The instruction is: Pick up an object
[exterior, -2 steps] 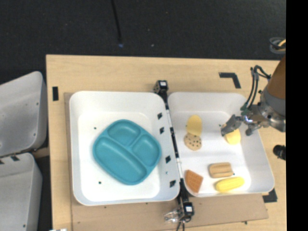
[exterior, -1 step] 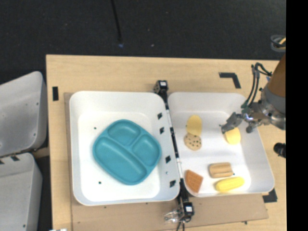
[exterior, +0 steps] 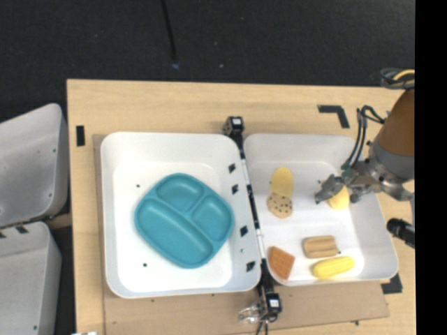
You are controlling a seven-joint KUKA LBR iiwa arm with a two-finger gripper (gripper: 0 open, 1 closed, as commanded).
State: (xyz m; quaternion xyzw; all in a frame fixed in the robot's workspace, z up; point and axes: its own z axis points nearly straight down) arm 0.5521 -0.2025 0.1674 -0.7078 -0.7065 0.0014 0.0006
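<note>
Pale wood worktop [exterior: 174,107] carries two shallow white bins side by side, with dark floor beyond its far edge. Inside the left bin [exterior: 115,187] lies a teal divided plate [exterior: 184,218], alone. Several small pieces sit in the right bin [exterior: 374,253]: a pale yellow piece [exterior: 282,181] touching a tan speckled cookie [exterior: 280,205] near the dividing wall, an orange wedge [exterior: 281,262] in the near corner by that wall, a tan block [exterior: 320,246], and a yellow banana-like piece [exterior: 332,266] along the near edge.

Reaching in from the right, the arm has its gripper [exterior: 338,189] low over the far right part of that bin, right at a small yellow object [exterior: 339,200]. How wide the fingers stand cannot be told, nor whether they have closed on the object; it seems to rest on the bin floor.

Judging from this, the step in hand is the approach or closing on that object. Next calls for a firm closure around it, then a straight lift clear of the bin wall.
</note>
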